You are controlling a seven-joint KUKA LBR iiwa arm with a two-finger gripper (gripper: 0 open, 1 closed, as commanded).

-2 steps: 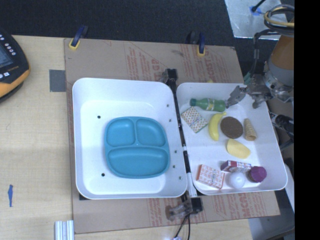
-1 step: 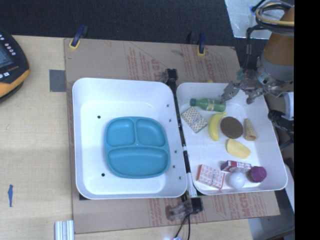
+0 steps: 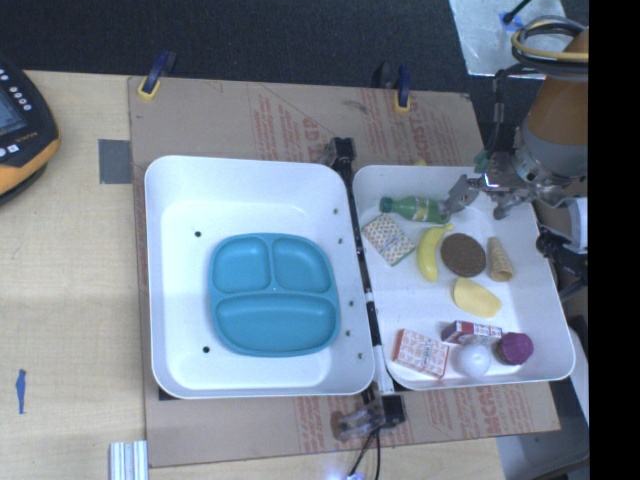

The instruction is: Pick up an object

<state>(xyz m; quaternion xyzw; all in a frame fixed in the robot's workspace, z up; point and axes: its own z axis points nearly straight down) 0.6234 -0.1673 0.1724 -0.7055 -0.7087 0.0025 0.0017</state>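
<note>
My gripper [image 3: 487,200] hangs over the far end of the right bin [image 3: 556,313], and its two grey fingers look spread apart with nothing between them. One finger [image 3: 461,192] sits just right of a green bottle [image 3: 410,208] lying on its side. Below the gripper are a brown round disc [image 3: 463,255], a yellow banana [image 3: 430,253] and a tan cone-shaped piece [image 3: 499,258]. A checkered packet [image 3: 388,238] lies at the bin's left wall. A yellow lump [image 3: 476,296] rests in the middle.
At the right bin's near end lie a red box [image 3: 420,353], a small red-and-white carton [image 3: 470,331], a white ball [image 3: 474,360] and a purple object [image 3: 516,348]. The left bin [image 3: 170,268] holds a blue divided plate [image 3: 272,293].
</note>
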